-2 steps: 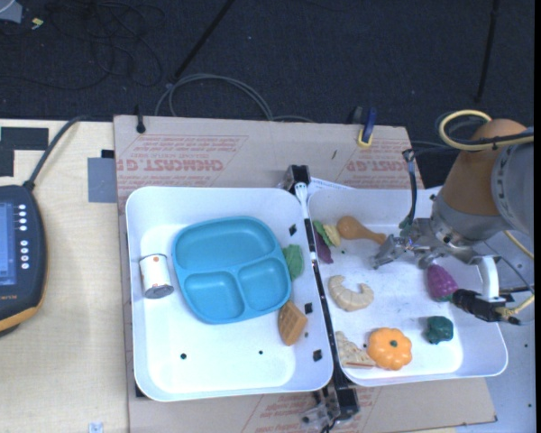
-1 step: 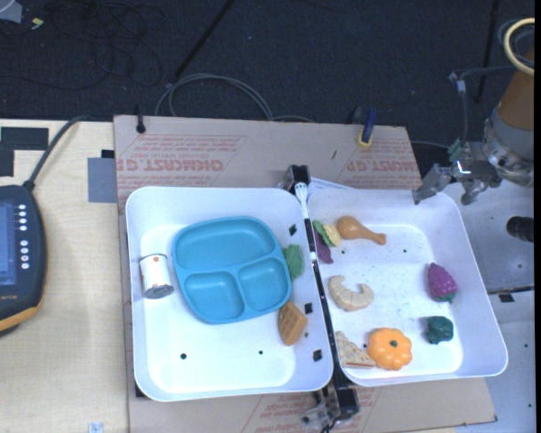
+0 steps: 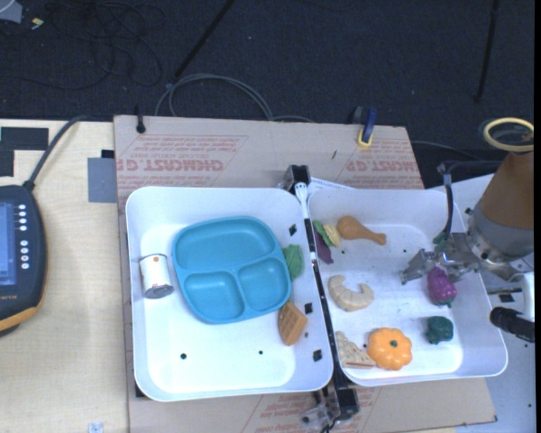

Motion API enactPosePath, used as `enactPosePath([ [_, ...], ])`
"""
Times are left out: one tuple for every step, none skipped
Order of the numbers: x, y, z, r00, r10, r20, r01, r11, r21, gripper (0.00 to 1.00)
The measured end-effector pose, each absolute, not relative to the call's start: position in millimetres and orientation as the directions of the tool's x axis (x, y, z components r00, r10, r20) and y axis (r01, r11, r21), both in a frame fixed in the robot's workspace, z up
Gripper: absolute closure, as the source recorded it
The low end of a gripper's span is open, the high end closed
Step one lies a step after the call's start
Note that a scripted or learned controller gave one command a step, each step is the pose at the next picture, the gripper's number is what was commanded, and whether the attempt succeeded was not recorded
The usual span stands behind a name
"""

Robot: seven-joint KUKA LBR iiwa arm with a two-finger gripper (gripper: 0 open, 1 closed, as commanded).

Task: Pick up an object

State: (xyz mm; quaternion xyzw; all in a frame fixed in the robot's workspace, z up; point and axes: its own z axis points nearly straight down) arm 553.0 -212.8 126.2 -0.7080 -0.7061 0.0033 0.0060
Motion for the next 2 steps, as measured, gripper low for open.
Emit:
enactPosePath([
  [472.3,-213.2,86.0,0.003,1.000,0.002,1.000,-0.003,-0.006,0.00],
  [475.4,-215.5,98.7,0.008,1.000,0.001,1.000,-0.008,-0.001,1.00],
])
